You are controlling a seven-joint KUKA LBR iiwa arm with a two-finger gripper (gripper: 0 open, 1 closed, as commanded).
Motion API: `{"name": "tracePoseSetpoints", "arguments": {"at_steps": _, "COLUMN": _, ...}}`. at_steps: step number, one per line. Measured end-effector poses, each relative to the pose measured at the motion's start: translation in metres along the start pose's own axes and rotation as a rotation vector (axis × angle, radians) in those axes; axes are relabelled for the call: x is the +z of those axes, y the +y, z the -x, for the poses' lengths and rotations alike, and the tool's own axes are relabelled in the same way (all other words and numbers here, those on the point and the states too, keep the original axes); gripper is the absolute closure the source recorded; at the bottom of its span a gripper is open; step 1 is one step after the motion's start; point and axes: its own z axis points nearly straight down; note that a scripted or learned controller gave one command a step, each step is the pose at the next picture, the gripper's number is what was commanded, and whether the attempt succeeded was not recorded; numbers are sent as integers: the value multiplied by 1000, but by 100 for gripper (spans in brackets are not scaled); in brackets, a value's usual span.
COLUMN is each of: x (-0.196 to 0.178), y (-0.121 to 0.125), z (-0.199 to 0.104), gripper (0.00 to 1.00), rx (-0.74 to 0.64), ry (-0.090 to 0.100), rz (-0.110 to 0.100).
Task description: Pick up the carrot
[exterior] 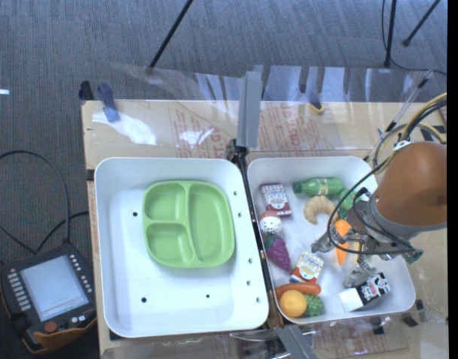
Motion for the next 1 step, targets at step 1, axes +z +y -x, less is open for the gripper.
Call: {"name": "tracePoseSetpoints", "arguments": {"at_steps": 1, "x": -9, "y": 2, "z": 2, "gripper": 100, "rx": -5, "ry": 0, "rz": 2}}
